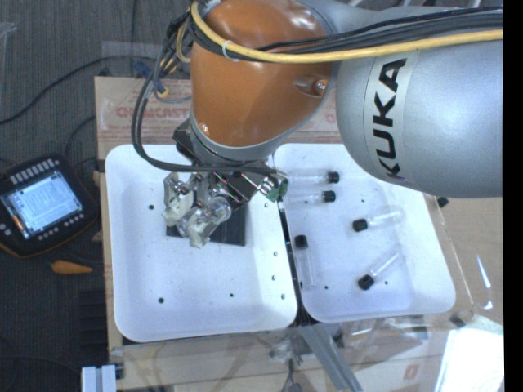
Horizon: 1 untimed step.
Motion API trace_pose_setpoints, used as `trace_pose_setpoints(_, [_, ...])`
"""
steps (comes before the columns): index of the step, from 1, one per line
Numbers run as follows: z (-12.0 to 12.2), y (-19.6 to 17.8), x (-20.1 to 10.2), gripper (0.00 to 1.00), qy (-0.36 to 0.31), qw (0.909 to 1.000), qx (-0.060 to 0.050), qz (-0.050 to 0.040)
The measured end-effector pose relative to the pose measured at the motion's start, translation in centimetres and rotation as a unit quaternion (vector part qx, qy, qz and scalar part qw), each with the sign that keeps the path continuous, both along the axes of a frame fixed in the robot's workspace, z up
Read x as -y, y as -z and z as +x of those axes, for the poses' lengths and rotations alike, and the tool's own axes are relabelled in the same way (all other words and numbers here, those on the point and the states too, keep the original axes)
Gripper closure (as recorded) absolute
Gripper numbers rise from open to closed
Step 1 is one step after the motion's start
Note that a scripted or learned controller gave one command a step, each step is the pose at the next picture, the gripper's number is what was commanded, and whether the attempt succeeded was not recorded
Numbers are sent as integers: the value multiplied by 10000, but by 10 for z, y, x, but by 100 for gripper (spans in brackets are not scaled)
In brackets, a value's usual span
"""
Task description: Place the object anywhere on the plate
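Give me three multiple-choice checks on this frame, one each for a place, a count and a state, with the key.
1. The black plate lies in:
A. the bin on the view's left
B. the other bin
C. the floor beside the bench

2. Black caps visible in the bin on the view's right:
A. two
B. five
C. nine

3. The clear vials in that bin are:
A. standing upright
B. lying on their sides
C. stacked in one pile

Key:
1 A, the dark square sits on the left bin's floor, under the gripper.
2 B, five separate caps can be counted.
3 B, each tube lies flat, apart from the others.
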State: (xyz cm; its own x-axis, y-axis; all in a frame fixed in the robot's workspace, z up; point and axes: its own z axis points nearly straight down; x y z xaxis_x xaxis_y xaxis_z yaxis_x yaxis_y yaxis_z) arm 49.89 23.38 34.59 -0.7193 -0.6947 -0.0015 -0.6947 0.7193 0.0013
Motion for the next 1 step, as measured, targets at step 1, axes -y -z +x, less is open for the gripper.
trace_pose_setpoints(1, [0, 0, 0, 0, -3, 10000, 0, 4])
